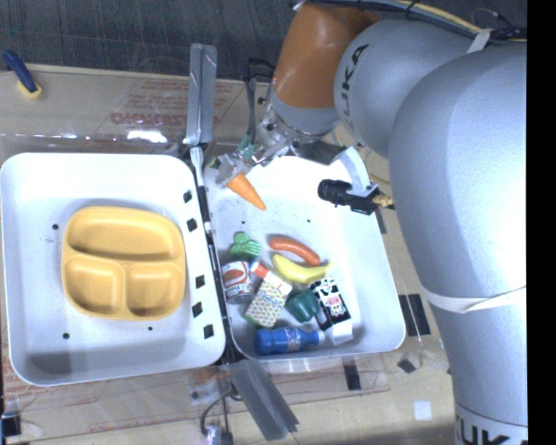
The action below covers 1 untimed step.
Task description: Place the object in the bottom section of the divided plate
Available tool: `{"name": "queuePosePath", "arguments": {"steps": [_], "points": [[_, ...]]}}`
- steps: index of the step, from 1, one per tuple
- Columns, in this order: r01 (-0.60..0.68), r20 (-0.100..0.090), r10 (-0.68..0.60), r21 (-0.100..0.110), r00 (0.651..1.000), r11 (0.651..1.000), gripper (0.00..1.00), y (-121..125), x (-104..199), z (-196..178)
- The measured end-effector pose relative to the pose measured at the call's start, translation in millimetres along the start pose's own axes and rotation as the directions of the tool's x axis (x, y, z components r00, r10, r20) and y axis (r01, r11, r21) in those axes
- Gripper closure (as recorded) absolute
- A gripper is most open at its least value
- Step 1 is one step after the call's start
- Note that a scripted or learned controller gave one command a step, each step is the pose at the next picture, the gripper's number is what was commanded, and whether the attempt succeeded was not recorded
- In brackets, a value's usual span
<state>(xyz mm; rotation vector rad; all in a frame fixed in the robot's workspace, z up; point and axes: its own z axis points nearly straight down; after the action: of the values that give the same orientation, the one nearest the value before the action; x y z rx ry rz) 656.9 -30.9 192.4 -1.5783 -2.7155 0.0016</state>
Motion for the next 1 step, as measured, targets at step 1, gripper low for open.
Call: {"name": "queuePosePath", "arguments": {"steps": [1], "points": [[-0.111,0.000,0.111,0.000,0.994,0.994,1.00,33.1,59.0,-47.7]]}}
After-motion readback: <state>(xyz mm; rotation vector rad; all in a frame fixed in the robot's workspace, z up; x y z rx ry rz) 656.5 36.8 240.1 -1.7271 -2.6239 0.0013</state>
